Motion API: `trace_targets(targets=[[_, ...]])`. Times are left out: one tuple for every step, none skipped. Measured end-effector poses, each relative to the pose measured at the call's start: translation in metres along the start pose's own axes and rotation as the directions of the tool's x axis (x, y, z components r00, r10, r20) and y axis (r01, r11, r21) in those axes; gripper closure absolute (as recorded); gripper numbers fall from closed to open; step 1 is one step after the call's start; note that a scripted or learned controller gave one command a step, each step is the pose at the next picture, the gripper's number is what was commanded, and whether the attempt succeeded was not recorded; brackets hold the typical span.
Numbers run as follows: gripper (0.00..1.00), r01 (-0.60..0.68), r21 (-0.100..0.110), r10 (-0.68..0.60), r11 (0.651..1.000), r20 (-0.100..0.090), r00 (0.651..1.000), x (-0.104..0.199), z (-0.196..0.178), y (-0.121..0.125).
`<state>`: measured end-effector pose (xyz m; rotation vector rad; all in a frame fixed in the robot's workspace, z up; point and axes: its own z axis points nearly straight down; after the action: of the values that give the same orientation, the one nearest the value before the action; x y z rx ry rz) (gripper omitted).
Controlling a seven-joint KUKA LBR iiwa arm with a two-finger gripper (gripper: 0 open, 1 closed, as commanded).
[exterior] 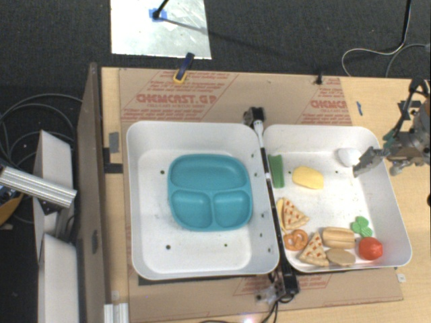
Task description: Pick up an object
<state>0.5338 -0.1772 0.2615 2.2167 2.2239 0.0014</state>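
Camera view, looking down on the tabletop (168,86): two white bins sit side by side. The left bin (151,180) carries a teal divided plate (209,192) near its middle. The right bin (387,200) holds toy food: a green stick (275,171) along its left wall, a yellow wedge (308,177) just beside that, and a small white piece (348,156) near the far right corner. Toward the near edge lie two pizza slices (292,214), a pretzel (295,239), a hot dog bun (338,237), a tan oval piece (340,256), a green sprig (361,225) and a red tomato (370,248), the last group crowded into the near right corner.

The hand (369,160) reaches in over the right bin's far right edge, just beside the white piece. Nothing sits visibly between its fingers, and whether they stand open or closed I cannot tell from this slant.

As a judgement, this is the approach step: nothing is picked yet. The white piece is the nearest candidate; the next move calls for lining the hand over it, descending and closing. Its place close to the bin wall may leave little room.
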Motion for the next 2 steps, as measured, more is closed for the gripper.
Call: trace_targets(targets=[[0.0, 0.004, -0.007, -0.004, 1.0, 0.004, 1.0, -0.031, 0.11, 0.087], [0.0, 0.004, -0.001, -0.004, 1.0, 0.0, 1.0, -0.004, 0.142, 0.107]])
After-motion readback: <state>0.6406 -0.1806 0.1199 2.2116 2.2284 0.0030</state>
